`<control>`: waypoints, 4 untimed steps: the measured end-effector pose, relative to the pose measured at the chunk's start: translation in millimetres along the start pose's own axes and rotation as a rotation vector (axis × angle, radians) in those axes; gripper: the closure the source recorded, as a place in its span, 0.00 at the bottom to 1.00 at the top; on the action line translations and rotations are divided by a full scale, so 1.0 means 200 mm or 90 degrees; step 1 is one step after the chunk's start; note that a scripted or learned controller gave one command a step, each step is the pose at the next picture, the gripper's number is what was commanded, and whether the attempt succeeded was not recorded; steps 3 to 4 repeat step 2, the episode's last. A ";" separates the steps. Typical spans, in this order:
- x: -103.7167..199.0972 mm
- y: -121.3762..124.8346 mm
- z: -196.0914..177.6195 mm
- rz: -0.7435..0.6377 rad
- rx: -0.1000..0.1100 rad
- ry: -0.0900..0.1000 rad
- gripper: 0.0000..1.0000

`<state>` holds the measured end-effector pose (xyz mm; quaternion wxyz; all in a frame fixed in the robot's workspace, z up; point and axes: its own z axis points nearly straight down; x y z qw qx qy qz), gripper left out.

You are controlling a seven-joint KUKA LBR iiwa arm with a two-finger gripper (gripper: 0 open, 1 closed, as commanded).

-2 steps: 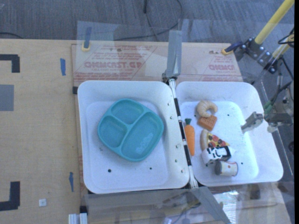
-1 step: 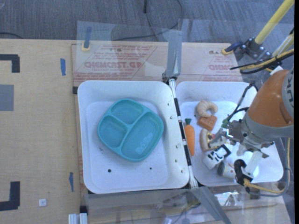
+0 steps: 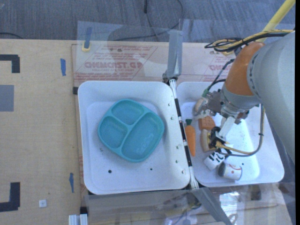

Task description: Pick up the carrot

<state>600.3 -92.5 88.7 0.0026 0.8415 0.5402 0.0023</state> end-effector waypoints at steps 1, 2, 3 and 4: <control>0.01 0.00 -0.05 -0.003 -0.001 0.000 1.00; 0.29 0.05 -0.48 0.225 0.005 -0.002 1.00; 0.29 0.05 -0.48 0.225 0.005 -0.002 1.00; 0.29 0.05 -0.48 0.225 0.005 -0.002 1.00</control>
